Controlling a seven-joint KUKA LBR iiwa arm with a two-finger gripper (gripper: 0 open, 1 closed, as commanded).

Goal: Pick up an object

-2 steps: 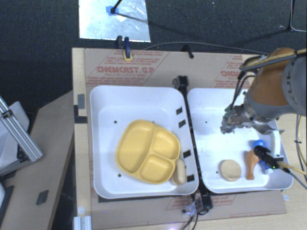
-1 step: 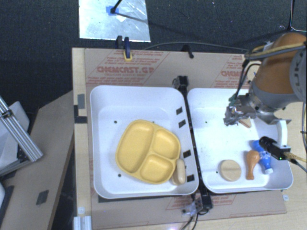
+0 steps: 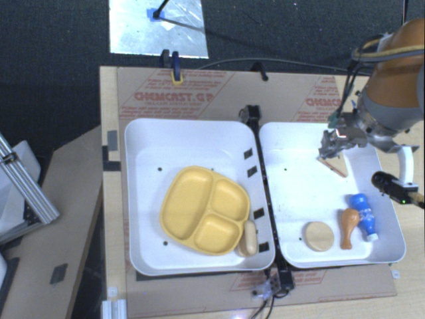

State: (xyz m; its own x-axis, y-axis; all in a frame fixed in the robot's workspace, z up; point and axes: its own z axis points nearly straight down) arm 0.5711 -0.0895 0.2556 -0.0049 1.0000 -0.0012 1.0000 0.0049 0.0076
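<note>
My gripper (image 3: 330, 150) hangs over the back of the right bin (image 3: 292, 178), reaching in from the right. A tan wedge-shaped piece (image 3: 337, 167) lies on the bin floor just below and to the right of the gripper tip, partly hidden by it. Toward the bin's front right lie a blue bottle (image 3: 363, 215), a brown drumstick-shaped piece (image 3: 348, 226) and a round tan disc (image 3: 319, 236). I cannot tell whether the gripper touches the wedge.
The left bin (image 3: 153, 151) holds a yellow divided plate (image 3: 204, 209) with a beige roll (image 3: 248, 238) at its front right edge. A black divider (image 3: 260, 178) runs between the bins. The arm's grey body (image 3: 392, 98) overhangs the right bin's back right corner.
</note>
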